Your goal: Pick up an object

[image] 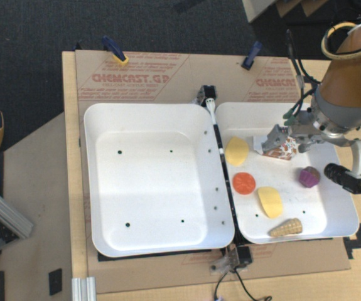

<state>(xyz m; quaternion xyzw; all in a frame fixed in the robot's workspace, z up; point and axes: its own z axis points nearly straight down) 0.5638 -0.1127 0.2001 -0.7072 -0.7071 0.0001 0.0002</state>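
Note:
The right bin (pixel 250 121) holds several small items: a yellow rounded piece (pixel 236 151), an orange-red disc (pixel 243 183), a yellow wedge (pixel 270 202), a purple lump (pixel 309 177), a tan cone (pixel 285 228) and a red-and-white patterned piece (pixel 287 150). My gripper (pixel 275 142) hangs low over the bin's far middle, right at the patterned piece and partly covering its top. Whether the piece sits between the fingers is hidden by the wrist.
The left bin (pixel 145 180) lies beside the right one, with a black divider clip (pixel 206 95) at the far end of their shared edge. Blue clamps (pixel 115 50) (pixel 252 55) hold the cardboard base at the back. A black part (pixel 345 177) of the arm juts over the right bin's right rim.

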